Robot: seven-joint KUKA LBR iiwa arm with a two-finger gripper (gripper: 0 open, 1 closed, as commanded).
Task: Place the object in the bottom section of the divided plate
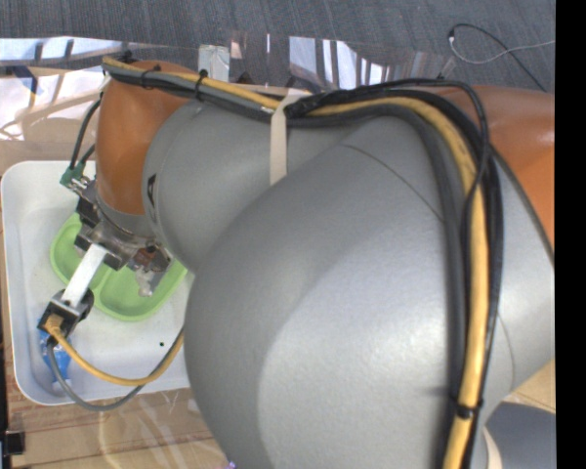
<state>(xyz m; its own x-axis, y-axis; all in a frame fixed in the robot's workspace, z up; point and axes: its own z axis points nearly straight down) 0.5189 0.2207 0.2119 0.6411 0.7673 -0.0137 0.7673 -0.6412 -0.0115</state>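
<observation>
Over left bin (20, 262) | gripper (127, 262) above green plate (127, 296) | finger state unclear | no legible writing

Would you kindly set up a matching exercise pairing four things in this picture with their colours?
Things:
1. plate
2. bin
3. band above the wrist
4. cable looping across the bin floor

Colours:
A. orange
B. yellow
C. green
D. white

Pairs: 1-C, 2-D, 3-A, 4-B
</observation>
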